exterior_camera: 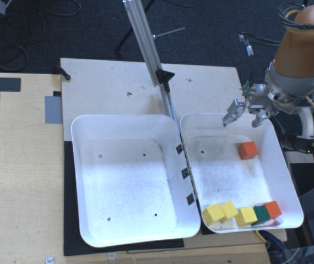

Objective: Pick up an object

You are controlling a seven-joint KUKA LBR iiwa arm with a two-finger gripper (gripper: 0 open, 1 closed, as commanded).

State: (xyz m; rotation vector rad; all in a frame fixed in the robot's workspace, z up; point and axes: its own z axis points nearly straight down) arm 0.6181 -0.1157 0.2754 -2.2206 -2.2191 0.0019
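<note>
Two white bins sit side by side on my bench, and I will place everything against the right bin [289,186]. Inside it, toward its far right portion, one orange cube [247,150] lies alone on the speckled floor. Along its near rim I count a row of small blocks packed close together: two yellow blocks [220,211] at the left of the row, another yellow block [246,215] beside them, then a green block [261,212] and an orange-red block [272,208] at the right end. To the left of the right bin, sharing its dividing edge, the left bin [80,147] shows a bare speckled floor. Above the right bin's far rim hangs the gripper [246,117], well apart from the orange cube and holding nothing that I can see; its fingers look spread, with clear space between them. Behind the right bin, a slanted metal rail [145,40] rises from the divider. Exact edges between the packed blocks are hard to make out.
</note>
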